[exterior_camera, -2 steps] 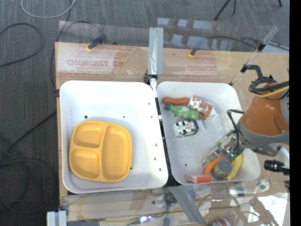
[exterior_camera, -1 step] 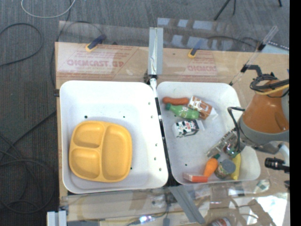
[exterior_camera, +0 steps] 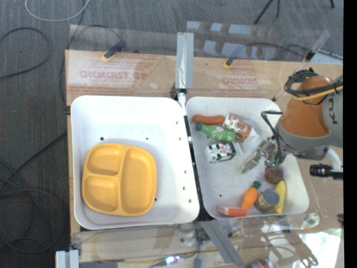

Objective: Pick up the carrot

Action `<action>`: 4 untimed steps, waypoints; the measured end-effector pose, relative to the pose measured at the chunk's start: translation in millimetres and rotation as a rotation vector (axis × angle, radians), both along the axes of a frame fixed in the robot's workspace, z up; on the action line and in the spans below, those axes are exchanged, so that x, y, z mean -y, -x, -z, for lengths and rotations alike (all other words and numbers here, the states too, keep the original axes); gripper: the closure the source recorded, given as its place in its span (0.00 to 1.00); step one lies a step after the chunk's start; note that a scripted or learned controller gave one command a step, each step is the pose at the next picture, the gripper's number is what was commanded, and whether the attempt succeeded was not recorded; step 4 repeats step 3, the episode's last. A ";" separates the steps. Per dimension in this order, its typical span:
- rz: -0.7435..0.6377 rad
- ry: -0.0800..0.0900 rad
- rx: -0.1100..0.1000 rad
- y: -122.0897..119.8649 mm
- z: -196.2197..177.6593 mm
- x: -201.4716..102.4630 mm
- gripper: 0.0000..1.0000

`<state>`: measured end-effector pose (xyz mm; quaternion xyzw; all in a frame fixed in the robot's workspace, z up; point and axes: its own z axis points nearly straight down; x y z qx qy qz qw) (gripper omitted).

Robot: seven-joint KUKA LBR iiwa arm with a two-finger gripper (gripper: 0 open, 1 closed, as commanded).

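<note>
The carrot (exterior_camera: 250, 197), orange with a green top, lies tilted near the front of the right bin (exterior_camera: 223, 177). Its green end points up and to the right. My gripper (exterior_camera: 250, 164) hangs over the bin's middle right, just above and behind the carrot, apart from it. It is open, with its metal fingers (exterior_camera: 257, 155) pointing down-left and nothing between them. The grey arm with its orange band (exterior_camera: 304, 116) comes in from the right.
Crowded around the carrot are a grey can (exterior_camera: 269, 199), a yellow banana (exterior_camera: 280, 195), a dark red round item (exterior_camera: 273, 175) and a red piece (exterior_camera: 231, 210). Farther back lie a milk carton (exterior_camera: 221, 151), a green bottle (exterior_camera: 216, 132), a sausage (exterior_camera: 208, 119) and an orange packet (exterior_camera: 239, 126). The left bin holds a yellow divided plate (exterior_camera: 119, 178).
</note>
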<state>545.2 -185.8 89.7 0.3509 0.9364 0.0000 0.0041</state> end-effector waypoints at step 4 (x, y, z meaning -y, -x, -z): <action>-0.549 0.009 0.010 53.8 -0.2 37.0 0.00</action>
